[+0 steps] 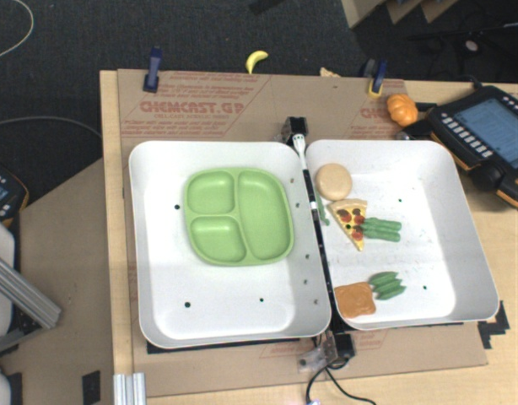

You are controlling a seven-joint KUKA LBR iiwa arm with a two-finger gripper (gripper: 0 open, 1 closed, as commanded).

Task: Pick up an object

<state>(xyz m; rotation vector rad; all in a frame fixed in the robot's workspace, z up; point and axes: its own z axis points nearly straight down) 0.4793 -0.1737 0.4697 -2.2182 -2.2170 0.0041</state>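
The right white bin holds several toy foods. A round tan bun lies at its upper left. Just below it sits a pizza slice, touching a bunch of green beans. Near the front left corner lie a brown toast piece and a second green bean bunch. The left white bin holds a green divided plate with three compartments.
A small orange fruit and a dark handheld controller lie on the bench at the back right. A yellow banana toy rests beyond the cardboard's far edge. Blue clamps grip the cardboard at the back.
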